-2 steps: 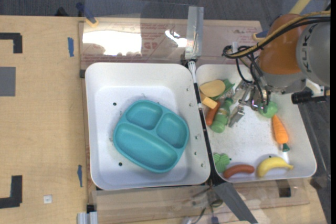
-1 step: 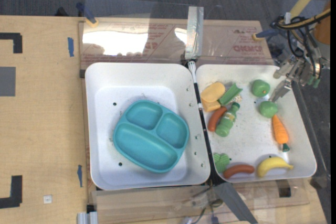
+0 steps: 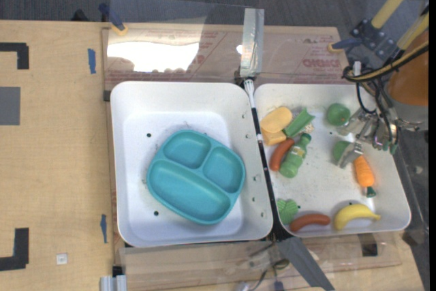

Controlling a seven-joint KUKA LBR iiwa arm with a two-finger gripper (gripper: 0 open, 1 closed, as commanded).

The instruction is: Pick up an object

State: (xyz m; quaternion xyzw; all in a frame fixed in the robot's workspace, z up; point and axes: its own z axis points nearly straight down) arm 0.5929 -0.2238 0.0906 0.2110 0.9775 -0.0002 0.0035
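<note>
Hovering over the right bin (image 3: 402, 204), the tool (image 3: 361, 136) blurs, its grip impossible to tell

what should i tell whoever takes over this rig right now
Gripper: low over the right white bin, fingers spread, nothing between them.
Items: toy orange carrot and small green block just beside it; round green ball, yellow banana and red sausage elsewhere in that bin. Teal divided plate in the left bin.
Done: nothing lifted.
Left: grasp and lift one item.
</note>
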